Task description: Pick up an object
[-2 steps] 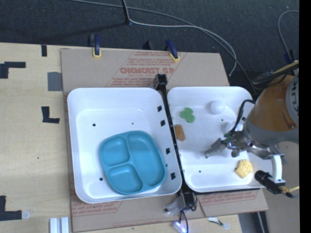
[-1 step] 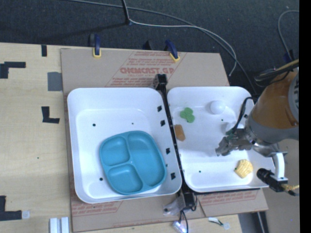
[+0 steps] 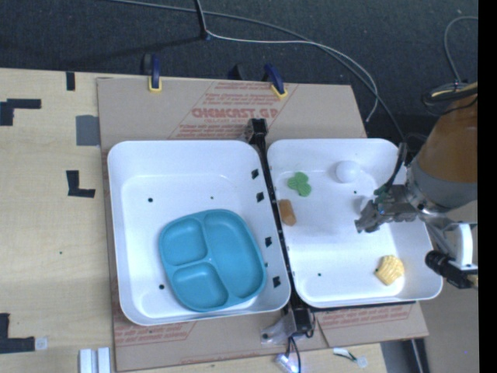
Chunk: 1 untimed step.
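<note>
The right bin [image 3: 311,286] holds a green leafy piece [image 3: 299,183] near its left wall, a small brown piece [image 3: 287,212] below it, a white ball [image 3: 346,171] at the back, and a yellow corn-like piece [image 3: 389,270] at the front right. My gripper [image 3: 375,214] hangs over the right part of this bin, between the white ball and the yellow piece, touching neither. Nothing shows between its fingers.
The left bin [image 3: 132,177] carries a blue divided plate [image 3: 211,259]. A black divider [image 3: 269,200] runs between the bins. The arm's grey body [image 3: 450,169] covers the right bin's right rim. Cardboard lies under both bins, with cables behind.
</note>
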### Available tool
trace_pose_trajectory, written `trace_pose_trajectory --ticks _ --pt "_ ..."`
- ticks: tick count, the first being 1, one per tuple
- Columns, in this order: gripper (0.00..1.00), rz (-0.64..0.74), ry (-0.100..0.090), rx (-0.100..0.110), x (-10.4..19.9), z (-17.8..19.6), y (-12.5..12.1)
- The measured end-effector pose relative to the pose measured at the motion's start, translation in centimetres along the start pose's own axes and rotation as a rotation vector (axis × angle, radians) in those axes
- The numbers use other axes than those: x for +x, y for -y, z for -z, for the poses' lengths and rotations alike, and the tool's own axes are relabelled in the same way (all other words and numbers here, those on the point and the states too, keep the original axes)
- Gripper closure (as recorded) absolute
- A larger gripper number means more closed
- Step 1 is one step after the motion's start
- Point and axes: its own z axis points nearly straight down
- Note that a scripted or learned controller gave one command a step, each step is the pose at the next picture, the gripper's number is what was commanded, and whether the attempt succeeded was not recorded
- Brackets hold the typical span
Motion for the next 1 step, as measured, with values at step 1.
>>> trace_pose_trajectory --ticks 1 --pt "1.00 0.000 0.000 0.000 -0.50 5.53 -0.92"
